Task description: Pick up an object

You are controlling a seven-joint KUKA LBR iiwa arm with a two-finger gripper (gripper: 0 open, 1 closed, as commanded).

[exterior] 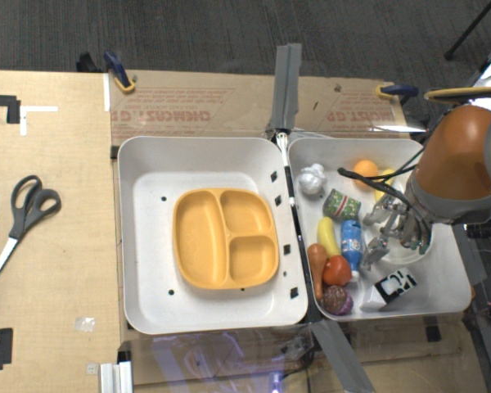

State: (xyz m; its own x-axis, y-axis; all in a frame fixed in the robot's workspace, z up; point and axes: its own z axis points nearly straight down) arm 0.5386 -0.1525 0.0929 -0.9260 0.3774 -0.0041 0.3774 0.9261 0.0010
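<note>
The right bin (442, 301), at the frame's lower right, holds a crowded heap along its left wall; the left bin (139, 244) carries a yellow divided tray (227, 237). The gripper (390, 234) hangs over the heap; I cannot tell how its tool stands. The blue bottle (352, 242), just beside it, looks light, stiff, slick: grasp across its middle. Neighbours crowd it; room opens rightward.
</note>
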